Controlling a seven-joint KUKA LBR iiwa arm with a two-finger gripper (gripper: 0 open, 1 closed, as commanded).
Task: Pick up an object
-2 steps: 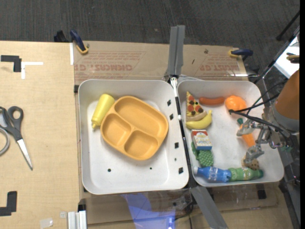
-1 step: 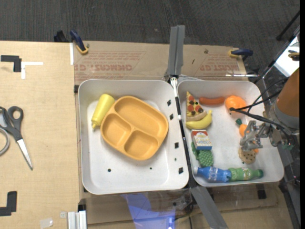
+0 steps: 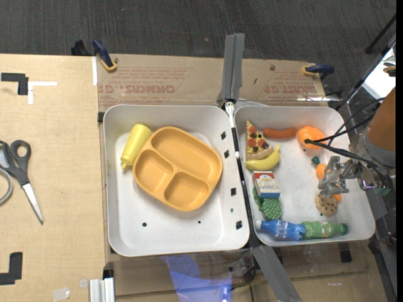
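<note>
My gripper (image 3: pixel 332 176) hangs low over the right side of the right bin (image 3: pixel 359 222), reaching in from the right edge. Just below it lies a brown speckled cookie (image 3: pixel 325 205). A small orange piece (image 3: pixel 321 169) peeks out at the gripper's left, partly hidden by it. An orange fruit (image 3: pixel 311 134) sits at the back, with a red sausage (image 3: pixel 279 132) to its left. Further left lie a pizza slice (image 3: pixel 254 138), a banana (image 3: pixel 263 160) and a small red and green carton (image 3: pixel 267 185). A blue bottle (image 3: pixel 281 229) and a green bottle (image 3: pixel 323 229) lie along the front wall.
The left bin (image 3: pixel 126 231) holds a yellow divided plate (image 3: pixel 178 167) and a yellow bottle (image 3: pixel 135 145) beside it. Scissors (image 3: pixel 22 175) lie on the bench at far left. Black cables (image 3: pixel 334 137) cross above the right bin's back corner.
</note>
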